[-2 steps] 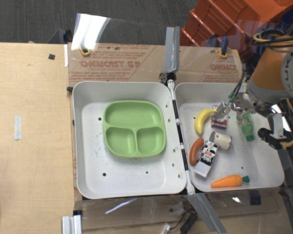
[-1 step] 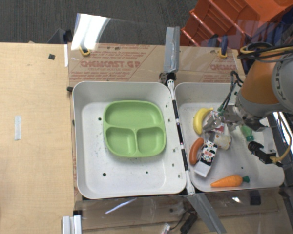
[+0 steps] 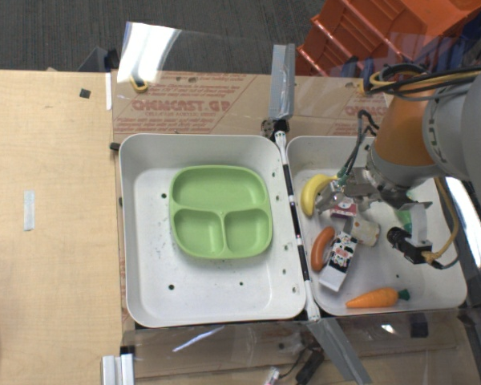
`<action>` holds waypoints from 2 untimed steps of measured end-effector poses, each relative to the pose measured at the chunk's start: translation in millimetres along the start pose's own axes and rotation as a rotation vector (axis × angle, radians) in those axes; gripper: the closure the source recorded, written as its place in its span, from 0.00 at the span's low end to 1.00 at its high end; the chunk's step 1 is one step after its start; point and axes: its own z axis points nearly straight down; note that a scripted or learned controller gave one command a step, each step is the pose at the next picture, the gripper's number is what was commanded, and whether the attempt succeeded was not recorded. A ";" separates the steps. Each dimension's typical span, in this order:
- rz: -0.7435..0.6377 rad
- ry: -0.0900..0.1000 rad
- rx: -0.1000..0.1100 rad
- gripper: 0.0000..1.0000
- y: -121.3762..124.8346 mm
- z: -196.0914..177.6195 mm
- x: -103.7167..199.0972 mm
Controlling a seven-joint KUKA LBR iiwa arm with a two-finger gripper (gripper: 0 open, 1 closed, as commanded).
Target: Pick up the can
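Camera view: the jaws hang low in the right bin (image 3: 457, 295) (open or closed, I cannot tell). What looks like the can (image 3: 364, 231) lies just beside the carton (image 3: 337, 260); centre over it, clear of the banana (image 3: 313, 192).

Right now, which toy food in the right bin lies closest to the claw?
The yellow banana, just left of the claw; the sausage and orange carrot lie farther toward the bin's front.

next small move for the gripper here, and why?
Probably a short lift straight up to see what is in reach. The gripper sits low in the right bin, crowded by the banana, the sausage and the milk carton. I cannot pick out the can among them.
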 end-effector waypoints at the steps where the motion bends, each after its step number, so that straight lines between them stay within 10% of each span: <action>1: 0.006 0.000 0.001 1.00 -0.3 -8.5 -1.7; 2: 0.005 -0.001 0.001 1.00 1.6 -99.4 56.6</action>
